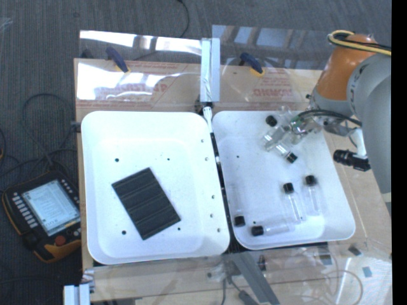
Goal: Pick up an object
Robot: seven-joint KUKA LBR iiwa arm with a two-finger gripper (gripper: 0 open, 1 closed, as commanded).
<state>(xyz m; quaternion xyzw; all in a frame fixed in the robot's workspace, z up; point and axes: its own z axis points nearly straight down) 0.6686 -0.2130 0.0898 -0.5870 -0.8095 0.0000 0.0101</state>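
- Nearest the camera, a capped clear vial lies along the right bin's front edge.
- More vials lie just behind it.
- Dark ridged pad sits in the left bin.
- My gripper hangs over vials near the right bin's back edge; its state I cannot tell.

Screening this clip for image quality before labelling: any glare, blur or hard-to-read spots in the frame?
Camera view: strong glare streaks on the clear panels behind the bins; the white right bin is bright enough that the clear vials nearly wash out, only their black caps reading well; the pincer looks soft and cluttered; the dark ribbed pad in the left bin is crisp.
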